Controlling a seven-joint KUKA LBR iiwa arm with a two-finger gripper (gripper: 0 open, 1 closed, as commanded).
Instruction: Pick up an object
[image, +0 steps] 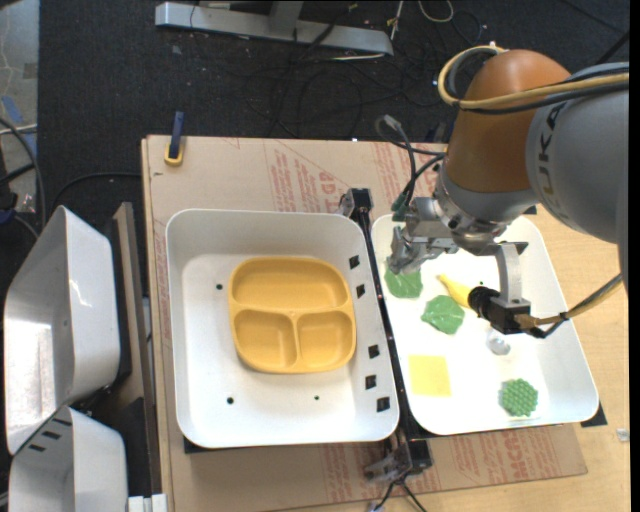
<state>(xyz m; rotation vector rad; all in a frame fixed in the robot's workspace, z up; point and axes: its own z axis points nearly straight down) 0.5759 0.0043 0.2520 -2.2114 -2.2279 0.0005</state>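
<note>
**Ana:** The grey arm (560, 130) reaches in from the right, orange band up top, and the gripper (405, 262) is low over the right bin (560, 380), near its upper left corner.

**Ben:** What is under it?

**Ana:** A green leafy piece (404, 284), right at the fingertips, lying against the bin's left wall. The fingers come down onto its top edge. Whether the claw is released or clenched, I cannot tell; the wrist body covers the gap from this angle.

**Ben:** And its neighbours?

**Ana:** A second green piece (443, 315) lies just beside it, down and to the right. A small yellow banana-like object (452, 290) sits between that and the wrist. Lower, a flat yellow square (430, 375) lies on the bin floor, and a round green textured object (518, 397) sits near the bottom right corner. A small clear thing (498, 346) rests near the middle.

**Ben:** The left bin?

**Ana:** The left bin (190, 380) holds a yellow divided tray (293, 313) with three compartments, lying flat near the centre, well apart from the gripper.
</note>
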